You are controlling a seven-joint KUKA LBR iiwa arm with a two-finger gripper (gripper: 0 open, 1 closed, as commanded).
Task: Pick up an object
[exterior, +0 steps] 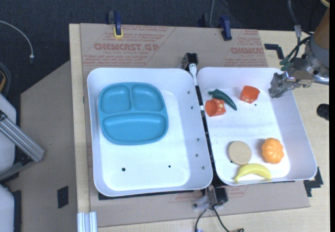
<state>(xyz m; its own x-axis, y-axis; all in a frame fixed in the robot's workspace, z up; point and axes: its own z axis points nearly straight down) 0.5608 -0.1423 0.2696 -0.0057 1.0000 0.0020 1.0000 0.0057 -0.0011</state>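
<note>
The right bin (293,121) holds a red pepper piece (250,94), a red tomato (215,107) with a green chili (224,98) lying against it, a tan round cookie (239,152), an orange fruit (272,150) and a yellow banana (253,172). My gripper (277,87) hangs at the bin's upper right edge, to the right of the red pepper piece and apart from it. Nothing shows between its fingers.
The left bin (178,163) holds a blue divided plate (133,113). Black clips sit on the seam between the bins at top (190,61) and bottom (216,196). Blue clamps (116,21) hold the cardboard sheet at the back.
</note>
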